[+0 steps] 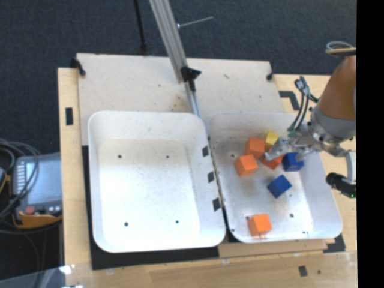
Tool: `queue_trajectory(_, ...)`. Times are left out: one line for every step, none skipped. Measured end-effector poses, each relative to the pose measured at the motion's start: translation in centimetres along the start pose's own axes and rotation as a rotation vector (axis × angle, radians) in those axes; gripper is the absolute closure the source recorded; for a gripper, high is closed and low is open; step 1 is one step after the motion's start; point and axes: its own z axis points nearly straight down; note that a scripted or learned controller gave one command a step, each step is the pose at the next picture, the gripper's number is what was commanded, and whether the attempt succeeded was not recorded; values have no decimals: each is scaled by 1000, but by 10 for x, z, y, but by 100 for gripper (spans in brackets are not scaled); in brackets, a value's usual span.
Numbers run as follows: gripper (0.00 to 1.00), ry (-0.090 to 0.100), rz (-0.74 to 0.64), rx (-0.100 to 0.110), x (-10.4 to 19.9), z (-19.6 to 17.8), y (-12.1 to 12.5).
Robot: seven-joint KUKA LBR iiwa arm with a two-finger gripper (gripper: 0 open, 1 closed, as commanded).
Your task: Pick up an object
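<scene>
The pincer (277, 153) hangs low over the right bin (324, 221), right at a tight cluster of blocks; whether its fingers are apart, together or clamped on anything cannot be told, since the wrist hides them from this slant. Under and around it sit a red block (271, 162), a yellow block (271, 138), an orange block (256, 146) and a blue block (292, 161), all touching or nearly so, with a second orange block (246, 164) just beside them. That crowding is the main risk: a finger could land on top of a neighbour instead of sliding beside the target, or nudge the pile apart so nothing gets gripped. A corner pinch could also let a block slip out. The lone blue block (279, 186) and the orange block (260, 224) near the front rim look like easier targets.
</scene>
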Motion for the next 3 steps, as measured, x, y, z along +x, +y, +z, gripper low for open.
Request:
queue_trajectory(0, -5, 2, -8, -9, 38, 2)
queue_trajectory(0, -8, 2, -24, -10, 40, 7)
queue_trajectory(100, -10, 4, -27, -12, 31, 8)
